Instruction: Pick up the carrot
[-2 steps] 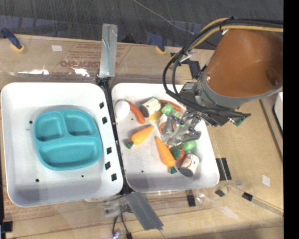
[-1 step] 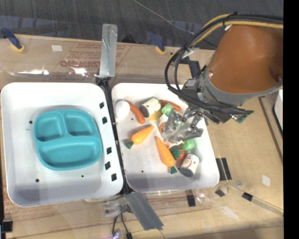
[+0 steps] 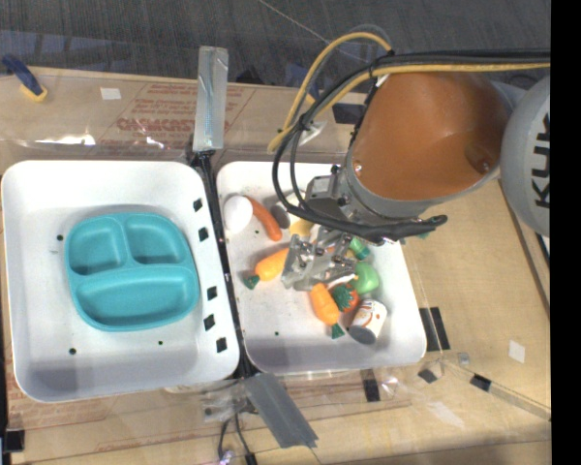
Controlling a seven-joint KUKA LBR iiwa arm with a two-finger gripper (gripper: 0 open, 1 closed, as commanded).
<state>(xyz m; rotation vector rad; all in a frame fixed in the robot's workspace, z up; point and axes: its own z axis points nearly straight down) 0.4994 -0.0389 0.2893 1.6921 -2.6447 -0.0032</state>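
Observation:
In the right bin [image 3: 271, 352] lie several toy foods. An orange carrot [image 3: 269, 263] with a green top lies left of the middle, its green end pointing to the lower left. A second orange piece with a green end [image 3: 323, 304] lies below and to the right of it. A slim orange-red piece [image 3: 265, 219] lies near the bin's back left, beside a white egg-like piece [image 3: 237, 211]. My gripper [image 3: 306, 263] hangs low over the middle of the pile, just to the right of the carrot, and the large orange wrist hides what is behind it.
The left bin [image 3: 39, 356] holds a teal divided plate [image 3: 131, 269]. A green piece [image 3: 367, 278] and a small white-and-red can [image 3: 368, 321] lie at the right of the pile. Black and yellow cables [image 3: 300, 124] loop over the right bin's back edge.

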